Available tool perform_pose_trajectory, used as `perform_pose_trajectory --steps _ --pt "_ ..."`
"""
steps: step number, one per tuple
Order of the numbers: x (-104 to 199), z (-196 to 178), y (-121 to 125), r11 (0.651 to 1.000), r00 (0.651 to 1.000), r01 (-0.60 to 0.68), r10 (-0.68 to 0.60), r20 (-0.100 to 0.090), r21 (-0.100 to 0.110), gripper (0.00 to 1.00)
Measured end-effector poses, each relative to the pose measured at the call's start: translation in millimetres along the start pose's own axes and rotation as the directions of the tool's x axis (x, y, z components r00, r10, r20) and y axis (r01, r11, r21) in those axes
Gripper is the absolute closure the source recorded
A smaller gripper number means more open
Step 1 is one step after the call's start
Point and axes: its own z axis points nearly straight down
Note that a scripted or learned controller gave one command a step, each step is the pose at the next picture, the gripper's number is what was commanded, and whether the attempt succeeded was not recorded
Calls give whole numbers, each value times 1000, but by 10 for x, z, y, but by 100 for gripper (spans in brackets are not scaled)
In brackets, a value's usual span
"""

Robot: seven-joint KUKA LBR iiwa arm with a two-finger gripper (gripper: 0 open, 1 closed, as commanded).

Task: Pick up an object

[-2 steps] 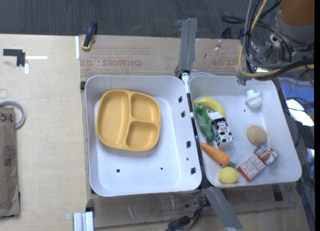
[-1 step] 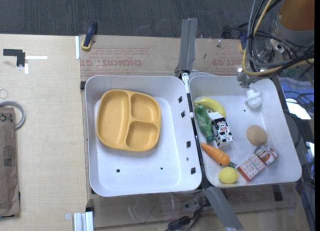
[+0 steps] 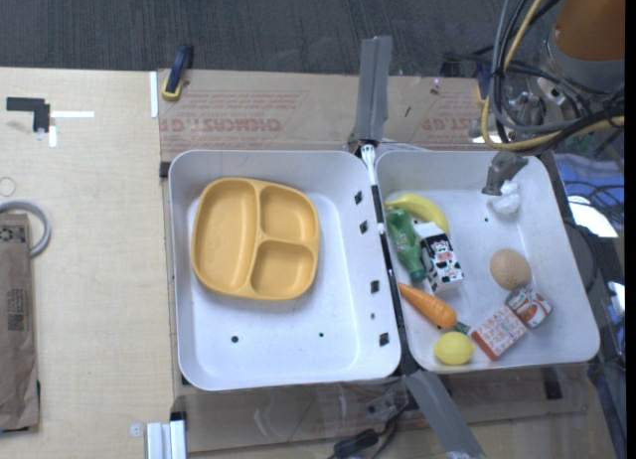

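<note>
Arm (image 3: 586, 10) raised, gripper (image 3: 504, 181) over right bin (image 3: 556, 333)

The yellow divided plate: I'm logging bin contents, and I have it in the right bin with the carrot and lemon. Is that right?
Not quite. The camera view shows the yellow divided plate lying in the left bin, by itself. The carrot and the lemon are in the right bin, as you logged.
</note>
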Motion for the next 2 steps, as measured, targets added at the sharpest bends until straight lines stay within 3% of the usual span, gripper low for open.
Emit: perform_pose_trajectory --steps 1,2 --pt "-17 936 425 978 978 208 -208 0 -1 0" --pt "-98 1727 71 926 926 377 -377 15 5 0"
